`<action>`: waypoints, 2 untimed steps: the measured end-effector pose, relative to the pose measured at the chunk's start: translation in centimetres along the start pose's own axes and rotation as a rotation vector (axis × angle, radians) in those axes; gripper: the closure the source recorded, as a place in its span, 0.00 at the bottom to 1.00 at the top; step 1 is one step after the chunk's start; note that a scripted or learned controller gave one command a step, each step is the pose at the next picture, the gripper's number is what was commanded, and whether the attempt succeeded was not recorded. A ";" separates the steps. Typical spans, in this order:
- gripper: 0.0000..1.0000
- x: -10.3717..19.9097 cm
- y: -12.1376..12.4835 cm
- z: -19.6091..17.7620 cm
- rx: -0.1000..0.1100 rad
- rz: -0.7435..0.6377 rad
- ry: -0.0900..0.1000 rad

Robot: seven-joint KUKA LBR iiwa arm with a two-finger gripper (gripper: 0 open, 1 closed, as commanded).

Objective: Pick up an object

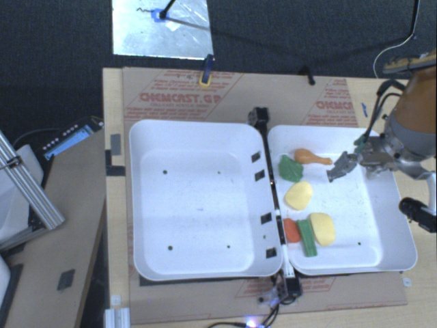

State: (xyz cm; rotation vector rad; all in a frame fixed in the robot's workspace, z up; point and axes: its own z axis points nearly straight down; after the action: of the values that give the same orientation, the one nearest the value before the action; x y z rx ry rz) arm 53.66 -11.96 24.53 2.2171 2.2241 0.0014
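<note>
Several toy foods lie in the right bin (pixel 389 241): an orange drumstick-like piece (pixel 312 158), a green leafy piece (pixel 289 169), a pale yellow round piece (pixel 298 195), a yellow piece (pixel 322 227), a green stick (pixel 306 238) and a red-orange piece (pixel 291 230). My gripper (pixel 341 167) hangs over the right bin, just right of the drumstick and above the pale yellow piece. No object sits between its fingers.
The left bin (pixel 147 183) lies beside the right one, with a black divider strip (pixel 268 183) between them. A silver sheet (pixel 162 19) is at the back. A cable (pixel 399 39) runs at the upper right.
</note>
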 end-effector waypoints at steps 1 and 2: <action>0.00 3.3 -2.2 12.0 0.010 0.001 0.004; 0.00 -1.6 3.2 16.2 -0.003 0.003 -0.002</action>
State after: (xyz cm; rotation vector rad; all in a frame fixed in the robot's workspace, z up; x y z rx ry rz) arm 56.93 -13.59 8.29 2.2179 2.2175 0.0023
